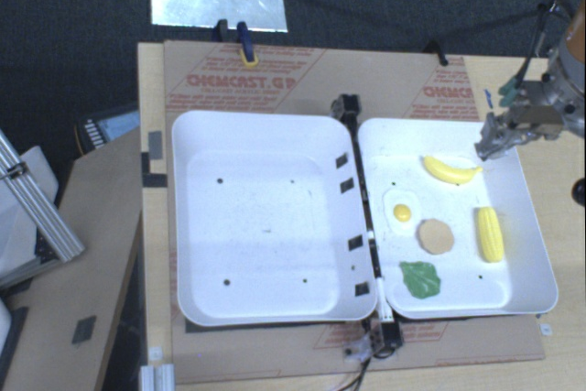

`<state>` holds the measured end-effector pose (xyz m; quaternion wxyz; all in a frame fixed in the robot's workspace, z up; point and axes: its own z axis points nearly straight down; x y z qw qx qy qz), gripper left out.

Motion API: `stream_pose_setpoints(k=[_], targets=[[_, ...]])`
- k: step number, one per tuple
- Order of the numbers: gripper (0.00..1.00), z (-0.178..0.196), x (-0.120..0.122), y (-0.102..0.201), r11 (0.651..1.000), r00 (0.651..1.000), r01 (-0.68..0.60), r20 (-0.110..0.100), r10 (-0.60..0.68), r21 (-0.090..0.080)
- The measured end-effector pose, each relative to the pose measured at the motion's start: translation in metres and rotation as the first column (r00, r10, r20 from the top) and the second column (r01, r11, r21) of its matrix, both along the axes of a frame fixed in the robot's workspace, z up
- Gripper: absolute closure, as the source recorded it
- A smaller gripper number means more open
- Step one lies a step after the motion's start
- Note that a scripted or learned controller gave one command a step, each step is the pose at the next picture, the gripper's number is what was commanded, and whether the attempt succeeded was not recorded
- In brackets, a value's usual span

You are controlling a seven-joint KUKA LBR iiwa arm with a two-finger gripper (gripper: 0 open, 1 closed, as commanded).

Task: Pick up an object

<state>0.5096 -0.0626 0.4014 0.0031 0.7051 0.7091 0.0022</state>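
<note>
dark carpet surrounds a cardboard-topped bench (302, 73) bearing two white bins. at the right edge of the frame the gripper (490, 145) hangs over the upper right corner of the right bin (526, 288); whether its fingers are parted or closed cannot be told, and nothing is seen between them. just left and below it lies a banana (450, 169). farther down sit a fried egg (401, 211), a tan round cookie (437, 236), a corn cob (490, 233) and a green leaf (421, 278). the left bin (265, 220) lies beside, at frame centre-left.
</note>
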Motion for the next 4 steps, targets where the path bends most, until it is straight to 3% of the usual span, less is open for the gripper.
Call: stream_pose_setpoints(k=[1,2,4], targets=[[1.00,0.075,0.020,0.062,1.000,1.000,-0.005,0.004,0.005,0.003],[1.00,0.138,-0.005,0.129,1.000,1.000,-0.006,0.001,0.006,0.005],[1.00,0.133,-0.024,0.208,1.000,1.000,-0.002,-0.007,0.003,0.003]])
